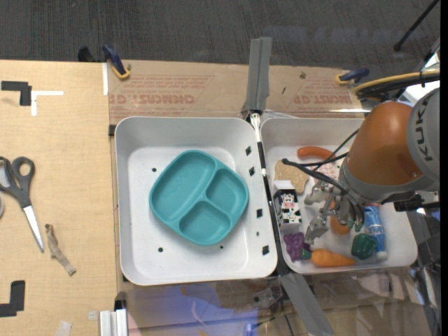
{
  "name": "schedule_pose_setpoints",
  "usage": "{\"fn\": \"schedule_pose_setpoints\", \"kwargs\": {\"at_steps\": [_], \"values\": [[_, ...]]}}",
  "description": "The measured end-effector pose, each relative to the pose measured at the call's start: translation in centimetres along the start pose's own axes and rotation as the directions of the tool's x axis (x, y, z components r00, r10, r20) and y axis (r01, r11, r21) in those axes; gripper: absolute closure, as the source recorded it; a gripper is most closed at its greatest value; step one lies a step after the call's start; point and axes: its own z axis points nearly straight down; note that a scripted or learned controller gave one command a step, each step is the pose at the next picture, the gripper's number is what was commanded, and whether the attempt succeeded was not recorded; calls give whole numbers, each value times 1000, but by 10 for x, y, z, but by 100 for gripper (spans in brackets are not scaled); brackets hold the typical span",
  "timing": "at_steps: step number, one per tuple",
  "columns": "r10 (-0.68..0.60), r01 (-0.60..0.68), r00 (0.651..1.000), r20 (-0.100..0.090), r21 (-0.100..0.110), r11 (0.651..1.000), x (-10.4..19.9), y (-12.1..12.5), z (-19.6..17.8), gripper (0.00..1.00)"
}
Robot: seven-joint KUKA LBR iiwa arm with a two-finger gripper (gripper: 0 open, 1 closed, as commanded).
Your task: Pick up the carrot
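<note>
Just below my end effector (323, 219), the carrot (332, 259) lies in the right bin (402, 257); a teal plate (199, 197) sits in the left bin (129, 187). Whether the end effector is open or closed, I cannot tell.

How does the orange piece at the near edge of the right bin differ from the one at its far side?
The near orange piece is a paler orange and tapers to a point; the far orange piece is redder and curved. The near one lies beside a purple item, below the hand; the far one lies apart. Both lie flat in the right bin.
</note>
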Motion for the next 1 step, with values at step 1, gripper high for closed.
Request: {"fn": "schedule_pose_setpoints", "kwargs": {"at_steps": [1], "values": [[7,-7,1000,3,0,1000,28,-12,0,0]]}}
